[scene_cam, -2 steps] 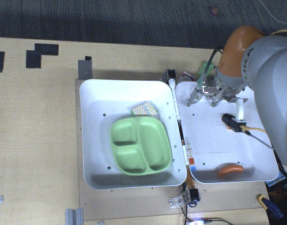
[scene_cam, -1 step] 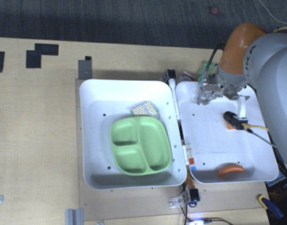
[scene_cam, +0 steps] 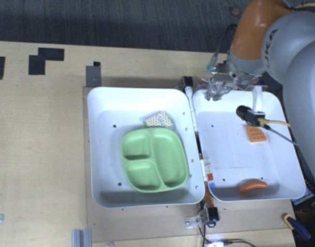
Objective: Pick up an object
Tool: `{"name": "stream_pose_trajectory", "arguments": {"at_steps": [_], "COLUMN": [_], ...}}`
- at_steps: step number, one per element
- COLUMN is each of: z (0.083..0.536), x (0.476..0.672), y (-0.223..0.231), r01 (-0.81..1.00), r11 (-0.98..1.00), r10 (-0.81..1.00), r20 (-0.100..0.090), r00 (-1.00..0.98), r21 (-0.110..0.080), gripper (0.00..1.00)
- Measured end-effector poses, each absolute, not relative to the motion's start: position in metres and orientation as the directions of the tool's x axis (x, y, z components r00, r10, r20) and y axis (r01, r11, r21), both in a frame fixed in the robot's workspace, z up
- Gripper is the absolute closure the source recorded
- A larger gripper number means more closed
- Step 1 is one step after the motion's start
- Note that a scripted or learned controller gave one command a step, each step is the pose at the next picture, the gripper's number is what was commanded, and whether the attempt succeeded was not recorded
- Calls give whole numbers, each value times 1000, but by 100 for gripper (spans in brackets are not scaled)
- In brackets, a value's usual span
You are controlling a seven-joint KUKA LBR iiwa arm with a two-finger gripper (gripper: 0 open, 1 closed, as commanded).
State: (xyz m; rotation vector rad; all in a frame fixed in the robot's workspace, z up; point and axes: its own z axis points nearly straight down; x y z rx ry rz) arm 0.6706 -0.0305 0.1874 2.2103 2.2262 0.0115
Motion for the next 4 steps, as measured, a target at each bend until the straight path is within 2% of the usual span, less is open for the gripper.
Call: {"name": "stream_pose_trajectory", "arguments": {"at_steps": [1, 2, 3, 4], "z": [186, 185, 232, 232], "x": [669, 606, 504, 504], "y": [-32, -50, -60, -60], "r01": [1000, 1000, 1000, 1000], "r11": [6, 2, 2, 2], "r10": [1000, 1000, 1000, 1000], "r20": [0, 0, 0, 0], "r00": [-6, -2, -2, -2], "r21": [4, 2, 3, 3], "gripper": [0, 0, 0, 0]}}
